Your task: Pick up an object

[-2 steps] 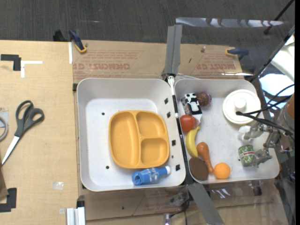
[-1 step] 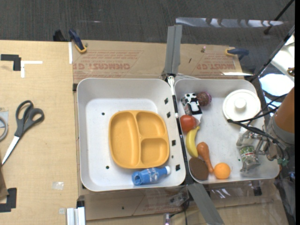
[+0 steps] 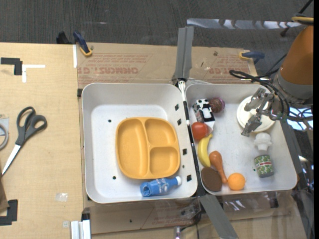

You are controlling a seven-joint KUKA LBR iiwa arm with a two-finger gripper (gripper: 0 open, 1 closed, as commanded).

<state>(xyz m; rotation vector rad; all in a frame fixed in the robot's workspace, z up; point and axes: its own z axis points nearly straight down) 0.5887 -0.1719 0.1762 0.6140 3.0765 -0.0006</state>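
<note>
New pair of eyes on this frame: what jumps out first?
The yellow divided tray in the left bin, with a blue bottle lying at its near edge. Next, the toy food lined along the right bin's left wall: tomato, banana, orange. The gripper hangs over that bin's far right.

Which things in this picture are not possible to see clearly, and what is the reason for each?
- Gripper, camera view: small and blurred over the white round object, so any contact is unclear.
- White round object: partly covered by the gripper; its kind is unclear.
- Green can: label too small to read.
- Arm: cut off by the right edge.
</note>
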